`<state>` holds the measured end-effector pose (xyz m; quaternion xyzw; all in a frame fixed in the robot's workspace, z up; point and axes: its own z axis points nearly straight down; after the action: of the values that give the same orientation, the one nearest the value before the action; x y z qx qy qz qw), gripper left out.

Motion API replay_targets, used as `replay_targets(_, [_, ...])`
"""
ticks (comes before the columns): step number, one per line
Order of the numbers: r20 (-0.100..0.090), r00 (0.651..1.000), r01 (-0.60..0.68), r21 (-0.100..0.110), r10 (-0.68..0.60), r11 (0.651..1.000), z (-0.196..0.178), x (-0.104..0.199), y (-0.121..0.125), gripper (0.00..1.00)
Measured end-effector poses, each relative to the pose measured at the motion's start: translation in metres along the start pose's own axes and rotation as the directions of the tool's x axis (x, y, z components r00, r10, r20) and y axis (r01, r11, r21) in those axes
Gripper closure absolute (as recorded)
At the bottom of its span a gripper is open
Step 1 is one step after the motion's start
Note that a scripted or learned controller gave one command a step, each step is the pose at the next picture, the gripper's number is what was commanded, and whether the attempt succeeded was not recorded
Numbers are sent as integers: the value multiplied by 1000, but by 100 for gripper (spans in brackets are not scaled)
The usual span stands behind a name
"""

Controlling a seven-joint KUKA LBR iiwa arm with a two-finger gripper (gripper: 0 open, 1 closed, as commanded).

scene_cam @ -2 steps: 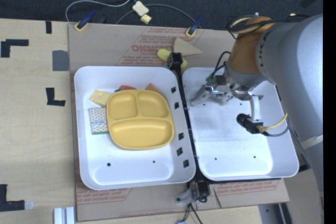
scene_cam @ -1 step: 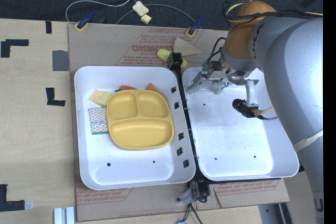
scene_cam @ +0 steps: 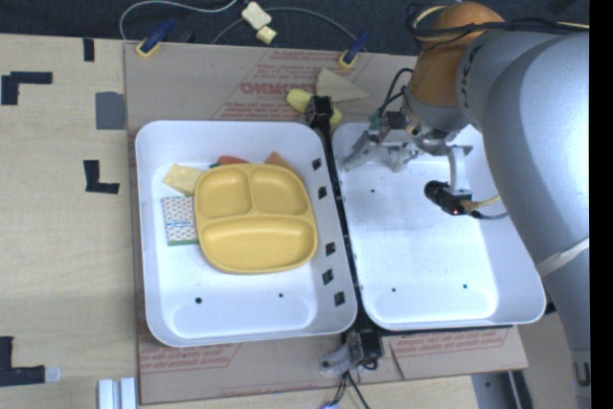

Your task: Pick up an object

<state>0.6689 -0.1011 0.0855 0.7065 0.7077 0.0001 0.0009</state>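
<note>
The arm [scene_cam: 536, 139] reaches in over the right bin [scene_cam: 431, 287], at its far end. The gripper [scene_cam: 375, 158] hangs low there. Its fingers [scene_cam: 352, 155] look spread apart, with nothing between them. It is hard to see them well, so this is my best guess.

There is nothing to grab under the fingers, just white bin floor. The things to pick are all off to the left of the fingers, across the black strip [scene_cam: 332, 206] that joins the two bins. They lie in the left bin [scene_cam: 146, 235]. The big one is a yellow plate [scene_cam: 254, 217] with three parts. It is well apart from the fingers. A small blue-patterned card [scene_cam: 178, 219] and a pale yellow wedge [scene_cam: 182, 177] peek out on the plate's far side, even further from the fingers. Something red and orange [scene_cam: 230, 160] peeks out behind the plate.

What could go wrong? If the fingers close where they are, they will likely grab only air. If they move left while this low, they could bump the bin wall and the black strip right beside them. The plate is wide and flat, so the fingers may slide off it. The small things are partly tucked under the plate, so the fingers might hit the plate first and push it around.
</note>
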Motion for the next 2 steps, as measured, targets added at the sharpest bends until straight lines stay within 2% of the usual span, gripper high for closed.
replay_targets(1, [4, 1000, -2, 2, 1, 1000, 0, 5, -1, 0])
replay_targets(2, [3, 1000, -5, -6, 5, 1000, -88, -61, 1, 0])
